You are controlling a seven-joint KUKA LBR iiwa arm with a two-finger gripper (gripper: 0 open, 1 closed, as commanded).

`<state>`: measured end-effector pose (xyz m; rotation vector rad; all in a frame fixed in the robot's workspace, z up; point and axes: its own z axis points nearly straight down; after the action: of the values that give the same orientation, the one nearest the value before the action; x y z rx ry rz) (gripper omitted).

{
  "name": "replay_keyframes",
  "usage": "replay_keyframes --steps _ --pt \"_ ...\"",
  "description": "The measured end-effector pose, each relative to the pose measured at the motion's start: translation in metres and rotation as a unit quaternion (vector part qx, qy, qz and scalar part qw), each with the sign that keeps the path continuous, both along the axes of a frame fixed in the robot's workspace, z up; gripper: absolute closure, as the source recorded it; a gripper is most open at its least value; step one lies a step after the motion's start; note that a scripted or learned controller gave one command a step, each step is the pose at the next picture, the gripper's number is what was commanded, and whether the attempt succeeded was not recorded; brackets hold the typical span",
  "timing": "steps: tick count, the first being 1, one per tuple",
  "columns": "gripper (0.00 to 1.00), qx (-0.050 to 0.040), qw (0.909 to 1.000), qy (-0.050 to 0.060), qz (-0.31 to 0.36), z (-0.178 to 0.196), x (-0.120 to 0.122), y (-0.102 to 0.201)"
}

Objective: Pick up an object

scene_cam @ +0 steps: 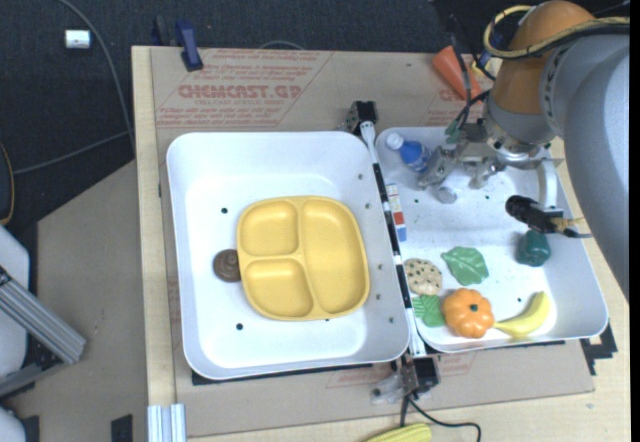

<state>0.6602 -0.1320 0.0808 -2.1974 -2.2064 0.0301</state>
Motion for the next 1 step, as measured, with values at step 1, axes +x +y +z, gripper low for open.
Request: replay_keyframes --steps 1 --pt "0.0 -0.0029 0.9999 -0.016 -0.002 0.0038 -0.0332 0.0187"
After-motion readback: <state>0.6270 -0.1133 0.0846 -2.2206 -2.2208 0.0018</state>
